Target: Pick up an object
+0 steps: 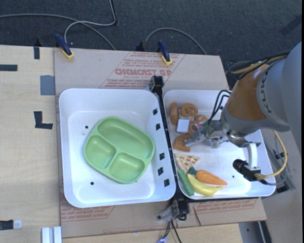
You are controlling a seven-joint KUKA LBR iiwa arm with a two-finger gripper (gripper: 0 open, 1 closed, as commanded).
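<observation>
My gripper (pixel 196 134) is low in the right bin (pixel 253 186), reaching left from the grey arm with its orange band (pixel 243 97). It hangs over a cluster of toy foods near the bin's left wall. A brown pretzel (pixel 188 109) and a brown bread piece (pixel 173 111) lie just behind it. A small white block (pixel 183 126) sits right beside its tip. An orange-brown croissant-like piece (pixel 181 145) lies just below and left of the tip. Whether the gripper touches any of them is hidden.
Nearer the front of the right bin lie a waffle wedge (pixel 187 161), a carrot (pixel 211 177), a banana (pixel 204 188) and a green vegetable (pixel 185 182). The left bin (pixel 73 105) holds a green divided plate (pixel 119 150). A black divider (pixel 162 130) separates the bins.
</observation>
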